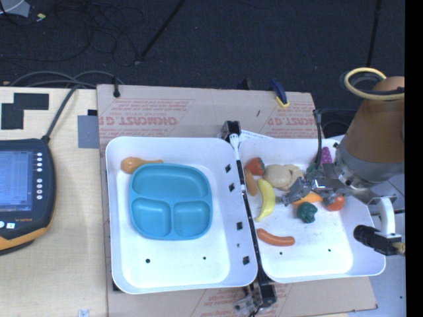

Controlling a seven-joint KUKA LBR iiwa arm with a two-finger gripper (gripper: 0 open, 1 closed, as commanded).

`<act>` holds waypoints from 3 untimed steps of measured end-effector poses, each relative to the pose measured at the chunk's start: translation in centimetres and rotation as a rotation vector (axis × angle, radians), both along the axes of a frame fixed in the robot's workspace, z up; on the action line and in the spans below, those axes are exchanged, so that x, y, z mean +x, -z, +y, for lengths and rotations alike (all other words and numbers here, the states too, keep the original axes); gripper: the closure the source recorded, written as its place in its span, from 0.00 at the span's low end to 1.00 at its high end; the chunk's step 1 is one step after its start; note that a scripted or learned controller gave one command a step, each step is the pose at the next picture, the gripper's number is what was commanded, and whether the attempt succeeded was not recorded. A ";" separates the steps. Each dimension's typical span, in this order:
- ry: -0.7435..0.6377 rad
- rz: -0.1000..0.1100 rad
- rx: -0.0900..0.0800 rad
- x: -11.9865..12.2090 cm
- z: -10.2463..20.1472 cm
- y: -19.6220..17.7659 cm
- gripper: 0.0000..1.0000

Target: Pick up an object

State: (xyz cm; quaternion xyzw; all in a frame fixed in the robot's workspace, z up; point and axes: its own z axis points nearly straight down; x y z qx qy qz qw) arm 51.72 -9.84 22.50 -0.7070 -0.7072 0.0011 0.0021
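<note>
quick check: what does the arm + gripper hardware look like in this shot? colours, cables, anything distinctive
The arm enters from the right as a bulky rounded body: orange-brown on its upper part, grey lower down toward the wrist. A yellowish cable loop curls above it, and a dark cable runs down its left side. The gripper is a small dark-grey metal assembly, with a purple bit just above it. A black cylindrical part sticks out below the wrist.

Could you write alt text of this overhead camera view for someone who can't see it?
A robot arm's gripper reaches into the right white bin among toy foods: a banana, sausage and broccoli. The left bin holds a blue divided plate.
</note>
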 end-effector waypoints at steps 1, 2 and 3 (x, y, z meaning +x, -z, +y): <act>0.001 0.003 0.001 0.0 -0.1 -1.0 1.00; -0.004 -0.015 -0.001 -3.4 3.2 -13.5 1.00; -0.008 -0.008 0.000 -4.1 10.4 -19.7 1.00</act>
